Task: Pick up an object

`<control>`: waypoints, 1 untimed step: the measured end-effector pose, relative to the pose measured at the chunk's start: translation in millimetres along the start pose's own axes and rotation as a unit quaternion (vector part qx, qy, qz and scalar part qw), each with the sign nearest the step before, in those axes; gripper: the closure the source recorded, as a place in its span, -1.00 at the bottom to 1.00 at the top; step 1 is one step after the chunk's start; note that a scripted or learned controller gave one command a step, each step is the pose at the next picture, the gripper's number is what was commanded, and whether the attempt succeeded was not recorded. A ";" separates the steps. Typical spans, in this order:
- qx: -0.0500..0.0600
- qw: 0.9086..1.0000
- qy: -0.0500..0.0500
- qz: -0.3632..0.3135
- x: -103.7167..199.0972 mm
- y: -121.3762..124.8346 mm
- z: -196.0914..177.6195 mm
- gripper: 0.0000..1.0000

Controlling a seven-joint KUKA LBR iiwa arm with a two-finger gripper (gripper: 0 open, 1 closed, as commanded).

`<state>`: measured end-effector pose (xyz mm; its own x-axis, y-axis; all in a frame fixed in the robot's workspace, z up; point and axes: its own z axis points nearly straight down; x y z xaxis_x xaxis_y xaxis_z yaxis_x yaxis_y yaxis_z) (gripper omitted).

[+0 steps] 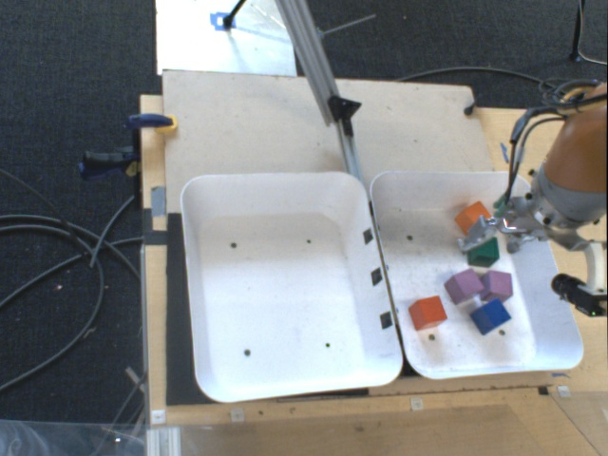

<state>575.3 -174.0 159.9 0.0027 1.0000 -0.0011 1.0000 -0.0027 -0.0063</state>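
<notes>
Over the right bin (570, 345), upper half, we've got the gripper (486, 235) low among the blocks, right at the green block (484, 252). That green one looks like the target: it sits just under the fingertips, touching or nearly touching the orange block (470, 216) behind it.

Finger state: we cannot tell. Metal hardware covers the top of the green block and the view is too coarse to show whether the fingers are spread or closed on it. No grasp confirmed.

Progress, as we judge it: approach done, arm (573, 169) is down at the pile. Grasp and lift still left; green block appears to rest on the bin floor.

Orientation: the green block reads roughly cubic, no clear long axis; visible faces sit slightly skewed to the bin walls.

Outward: two purple blocks (464, 285) just below it, a blue block (490, 316) beside those, a second orange block (427, 312) nearer the divider. Left bin (204, 198) sits alongside, touching the right one.
</notes>
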 end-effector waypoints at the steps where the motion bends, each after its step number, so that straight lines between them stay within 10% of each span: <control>1: -0.004 1.000 0.000 -0.004 -18.9 57.9 72.6 -1.00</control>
<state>632.6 -193.1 86.9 -0.0056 1.0000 -0.0014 1.0000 0.0056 0.0021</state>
